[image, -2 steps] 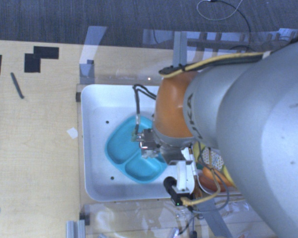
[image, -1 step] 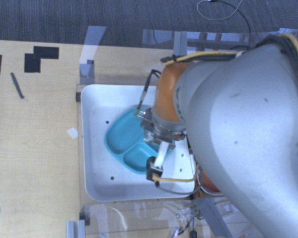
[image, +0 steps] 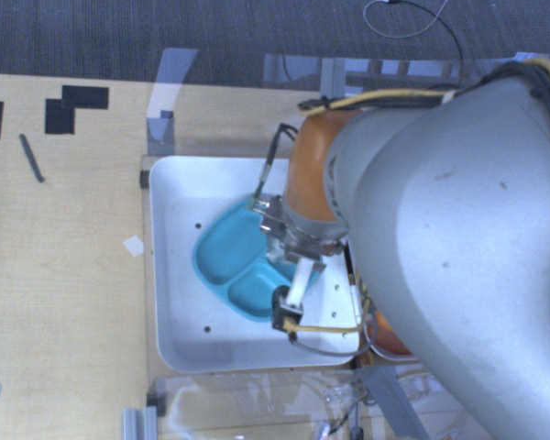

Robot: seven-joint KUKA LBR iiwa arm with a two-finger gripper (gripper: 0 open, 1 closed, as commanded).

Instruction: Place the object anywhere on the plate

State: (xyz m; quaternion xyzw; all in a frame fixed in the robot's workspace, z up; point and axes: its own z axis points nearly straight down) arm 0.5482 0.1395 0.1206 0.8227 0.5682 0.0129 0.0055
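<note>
The grey arm (image: pixel 449 246) reaches in from the right edge of the tabletop (image: pixel 64 319) and covers most of that side. Its orange band (image: pixel 308 168) sits above the far right part of the white bin (image: pixel 176 287). The bin lies near the middle of the pale wooden tabletop, and its left, far and near rims are in view. The arm hides its right rim. A turquoise divided plate (image: pixel 222 246) lies flat on the bin floor, toward the middle and right of the bin. It has a large compartment on the far left side and a smaller one toward the near right. The hand (image: pixel 291 238) hangs directly over the plate's right edge and covers that part of it. From this slant I cannot tell whether the hand is released or clenched, or whether it is grasping anything. I also cannot tell where the object is, because the arm blocks the area under and around the hand. A small orange patch (image: pixel 391 339) peeks out below the arm near the bin's near right corner, and what it is cannot be made out. Toward the tabletop's far left corner are several black squares (image: pixel 73 108) and a thin dark stick (image: pixel 31 157). A small white scrap (image: pixel 133 244) lies just left of the bin.
</note>
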